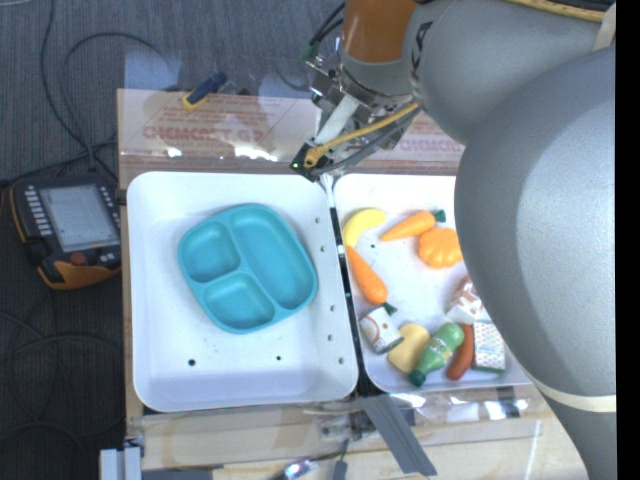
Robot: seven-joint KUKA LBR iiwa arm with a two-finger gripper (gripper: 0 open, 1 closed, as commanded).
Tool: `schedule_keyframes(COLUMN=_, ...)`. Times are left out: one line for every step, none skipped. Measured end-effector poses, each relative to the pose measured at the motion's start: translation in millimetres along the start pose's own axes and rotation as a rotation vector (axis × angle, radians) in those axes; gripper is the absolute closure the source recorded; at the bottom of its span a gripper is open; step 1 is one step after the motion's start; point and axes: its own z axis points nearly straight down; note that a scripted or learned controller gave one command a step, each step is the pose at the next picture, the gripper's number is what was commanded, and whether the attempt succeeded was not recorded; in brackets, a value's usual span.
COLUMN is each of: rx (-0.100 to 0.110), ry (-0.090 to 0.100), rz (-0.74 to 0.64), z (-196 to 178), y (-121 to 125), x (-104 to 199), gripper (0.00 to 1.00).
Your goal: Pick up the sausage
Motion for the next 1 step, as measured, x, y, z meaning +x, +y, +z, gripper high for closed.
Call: schedule_keyframes(rx=0.008, ry=0.018, rz=0.024, z=68.6, y=-119.1, x=28.2, gripper=1.00)
